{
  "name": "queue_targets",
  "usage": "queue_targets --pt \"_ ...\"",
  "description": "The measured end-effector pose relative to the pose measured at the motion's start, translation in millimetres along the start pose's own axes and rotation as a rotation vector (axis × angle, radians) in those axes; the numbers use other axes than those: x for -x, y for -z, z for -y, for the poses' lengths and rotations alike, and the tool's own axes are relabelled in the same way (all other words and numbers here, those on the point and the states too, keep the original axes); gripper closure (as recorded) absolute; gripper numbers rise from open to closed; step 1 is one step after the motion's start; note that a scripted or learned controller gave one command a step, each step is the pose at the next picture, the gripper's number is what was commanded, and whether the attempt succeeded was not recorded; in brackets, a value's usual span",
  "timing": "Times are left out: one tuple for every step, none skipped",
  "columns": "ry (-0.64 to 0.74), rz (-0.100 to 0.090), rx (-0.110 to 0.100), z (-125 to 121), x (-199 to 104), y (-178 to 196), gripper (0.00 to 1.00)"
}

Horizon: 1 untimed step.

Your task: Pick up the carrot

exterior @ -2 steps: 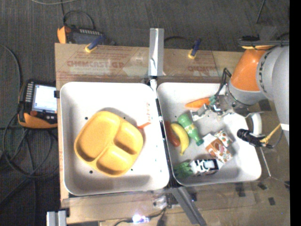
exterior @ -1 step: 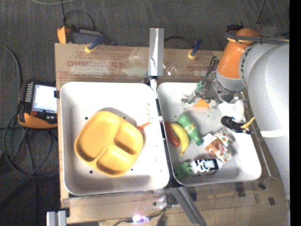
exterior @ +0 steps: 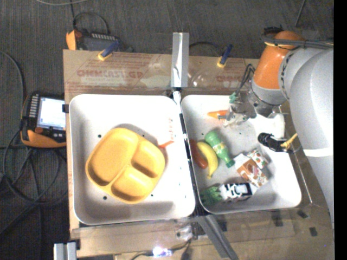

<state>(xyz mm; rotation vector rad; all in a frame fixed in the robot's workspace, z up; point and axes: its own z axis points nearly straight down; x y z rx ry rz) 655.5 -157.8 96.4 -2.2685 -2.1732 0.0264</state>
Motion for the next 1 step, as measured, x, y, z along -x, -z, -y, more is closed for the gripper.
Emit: queue_targets --pt "-0.244 -0.013 0.007 33.2 -85.9 87.1 1.00"
